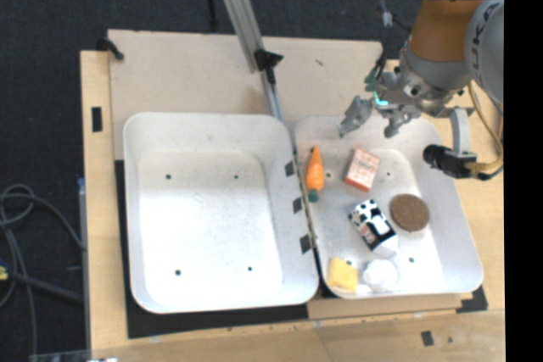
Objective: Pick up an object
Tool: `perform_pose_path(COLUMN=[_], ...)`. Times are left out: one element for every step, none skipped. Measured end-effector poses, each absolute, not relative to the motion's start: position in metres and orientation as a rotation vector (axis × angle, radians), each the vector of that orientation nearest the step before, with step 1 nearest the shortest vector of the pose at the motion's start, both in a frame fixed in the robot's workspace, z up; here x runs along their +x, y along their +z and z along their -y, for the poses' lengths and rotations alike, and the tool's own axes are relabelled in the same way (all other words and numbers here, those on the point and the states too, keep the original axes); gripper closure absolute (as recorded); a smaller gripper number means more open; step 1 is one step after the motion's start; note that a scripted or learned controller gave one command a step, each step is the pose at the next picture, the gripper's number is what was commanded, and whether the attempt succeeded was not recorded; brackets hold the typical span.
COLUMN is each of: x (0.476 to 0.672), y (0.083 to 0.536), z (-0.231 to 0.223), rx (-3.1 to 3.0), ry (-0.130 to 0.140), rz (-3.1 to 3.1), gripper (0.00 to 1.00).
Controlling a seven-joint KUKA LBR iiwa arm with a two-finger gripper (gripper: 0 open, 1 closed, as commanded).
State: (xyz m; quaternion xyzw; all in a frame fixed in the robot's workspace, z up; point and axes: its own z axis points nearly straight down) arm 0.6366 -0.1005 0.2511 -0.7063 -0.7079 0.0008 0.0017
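Note:
My gripper [374, 122] hangs open above the far edge of the right bin [462, 254], its two grey fingers spread apart with nothing between them. Below it in that bin lie an orange carrot [315, 169] against the left wall, a pink-and-orange box [362, 169], a brown round disc [410, 213], a black-and-white spotted toy [371, 223], a yellow block [343, 274] and a white round piece [380, 273]. The box is the thing nearest the gripper, just in front of it.
The left bin [153, 182] sits beside the right one, sharing a divider with black clips. A slanted metal rail [239, 4] rises behind the bins. The bench edge runs along the front.

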Motion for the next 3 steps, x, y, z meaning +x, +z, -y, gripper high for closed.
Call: perform_pose_path(x=[0.637,0.644,0.638], y=[0.254,0.194,0.138], z=[0.1,0.101,0.112], rx=[-2.218,-2.222,-2.225], ry=[-0.002,0.009,0.009], rz=[2.225,2.22,2.218], gripper=[0.0,0.0,0.0])
